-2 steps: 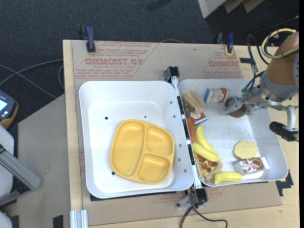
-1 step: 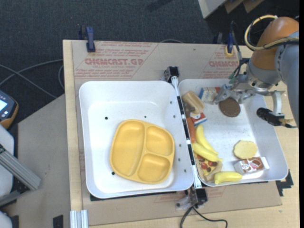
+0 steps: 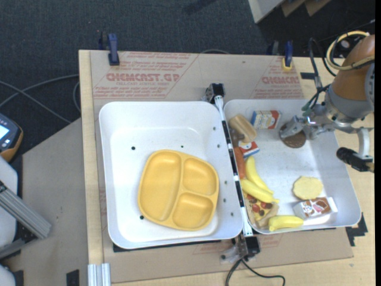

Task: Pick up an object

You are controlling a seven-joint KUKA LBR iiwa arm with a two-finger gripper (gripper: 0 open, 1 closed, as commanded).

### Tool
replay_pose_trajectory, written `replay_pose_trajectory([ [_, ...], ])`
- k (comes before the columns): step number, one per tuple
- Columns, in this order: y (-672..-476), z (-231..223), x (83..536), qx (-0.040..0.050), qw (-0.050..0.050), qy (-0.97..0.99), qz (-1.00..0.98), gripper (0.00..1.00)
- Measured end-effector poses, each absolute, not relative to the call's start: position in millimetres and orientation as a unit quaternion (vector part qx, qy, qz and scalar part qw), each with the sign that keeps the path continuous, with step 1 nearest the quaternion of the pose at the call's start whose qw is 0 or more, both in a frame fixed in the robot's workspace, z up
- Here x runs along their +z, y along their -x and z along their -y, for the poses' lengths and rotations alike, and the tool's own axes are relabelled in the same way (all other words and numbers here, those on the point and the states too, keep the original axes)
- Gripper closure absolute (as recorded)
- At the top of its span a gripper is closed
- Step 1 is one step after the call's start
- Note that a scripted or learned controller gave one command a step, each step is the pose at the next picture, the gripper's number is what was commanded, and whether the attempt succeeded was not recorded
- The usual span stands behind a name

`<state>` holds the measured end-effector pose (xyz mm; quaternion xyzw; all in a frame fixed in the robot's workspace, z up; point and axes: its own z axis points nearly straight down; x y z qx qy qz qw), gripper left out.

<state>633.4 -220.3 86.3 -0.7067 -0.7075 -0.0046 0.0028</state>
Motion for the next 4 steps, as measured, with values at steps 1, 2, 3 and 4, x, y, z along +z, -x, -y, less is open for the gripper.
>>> replay_pose_trajectory([
  [1, -635.4, 222, 98, -0.0023, -0.003, 0.706, 0.708, 1.0],
  [2, -596.4, 168, 158, -0.0012, 0.001, 0.706, 0.708, 1.0],
  [3, -596.5, 171, 154, 0.0001, 0.001, 0.707, 0.707, 0.0],
  [4, -613.0, 170, 83, 0.0006, -0.002, 0.707, 0.708, 0.0],
])
